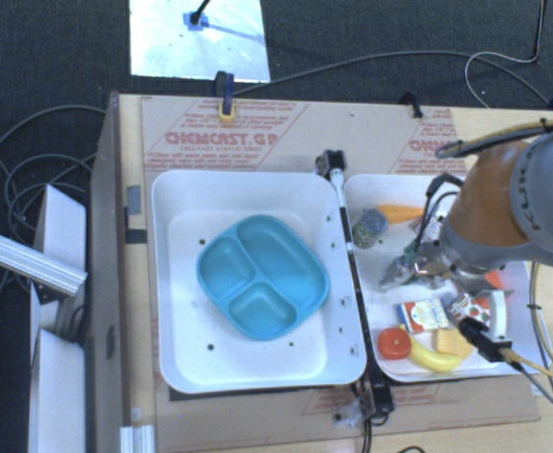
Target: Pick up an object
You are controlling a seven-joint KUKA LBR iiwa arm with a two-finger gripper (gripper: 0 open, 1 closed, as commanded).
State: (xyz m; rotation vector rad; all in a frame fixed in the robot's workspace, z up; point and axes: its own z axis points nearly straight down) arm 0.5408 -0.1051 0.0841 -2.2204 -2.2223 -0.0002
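Camera view showed the gripper (401, 270) low in the right bin (371, 189), whether clenched or released I cannot tell; just beyond it lay a small carton (422, 315), probably light and stiff; best pinched across its narrow sides; tomato (394, 344) farther on.

The arm (531, 192) runs off the picture's right edge and covers much of the right bin (380, 185). An orange object (401, 213) lies partly hidden beneath it.
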